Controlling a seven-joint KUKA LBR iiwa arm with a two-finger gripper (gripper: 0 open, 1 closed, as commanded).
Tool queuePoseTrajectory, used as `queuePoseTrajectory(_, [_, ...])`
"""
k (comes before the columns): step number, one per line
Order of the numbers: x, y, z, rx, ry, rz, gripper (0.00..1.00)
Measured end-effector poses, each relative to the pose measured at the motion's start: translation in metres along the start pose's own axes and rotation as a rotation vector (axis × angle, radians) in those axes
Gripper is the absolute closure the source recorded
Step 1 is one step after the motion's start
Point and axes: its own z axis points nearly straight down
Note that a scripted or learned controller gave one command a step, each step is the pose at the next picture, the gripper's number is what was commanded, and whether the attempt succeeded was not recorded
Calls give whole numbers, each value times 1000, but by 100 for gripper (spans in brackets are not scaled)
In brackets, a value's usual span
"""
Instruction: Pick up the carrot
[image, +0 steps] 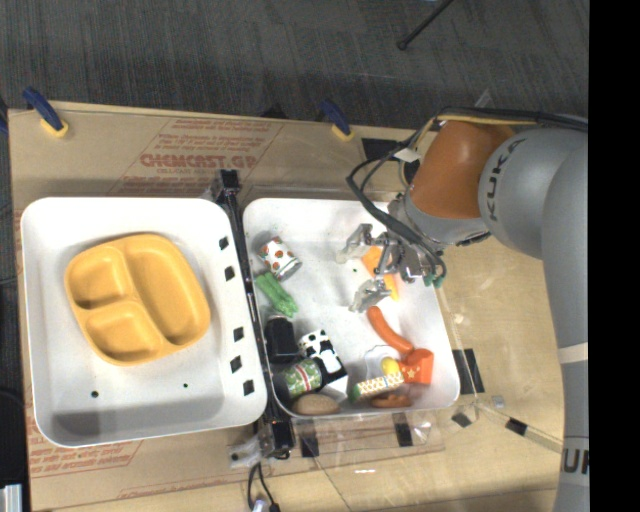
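Gripper (362, 268) over right bin (330, 215), centre-right of frame, fingers (356, 240) spread apart, grasping nothing. Carrot (389, 331) lies just below gripper, lower right of bin, beside red toy (418, 366).

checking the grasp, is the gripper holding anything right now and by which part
Nothing is held. The gripper is open above the right bin, and the carrot lies on the bin floor beside its fingers.

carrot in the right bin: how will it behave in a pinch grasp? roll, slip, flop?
The carrot looks like smooth moulded plastic, so probably stiff and light. Its rounded, tapered body may slip or roll between the fingers. It lies just below the end effector, near other toys that could get nudged.
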Motion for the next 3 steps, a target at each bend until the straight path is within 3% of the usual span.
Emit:
queuePoseTrajectory(1, [-5, 1, -17, 5, -13, -9, 100])
queuePoseTrajectory(2, [-5, 1, -17, 5, -13, -10, 0])
queuePoseTrajectory(3, [-7, 2, -28, 7, -18, -17, 100])
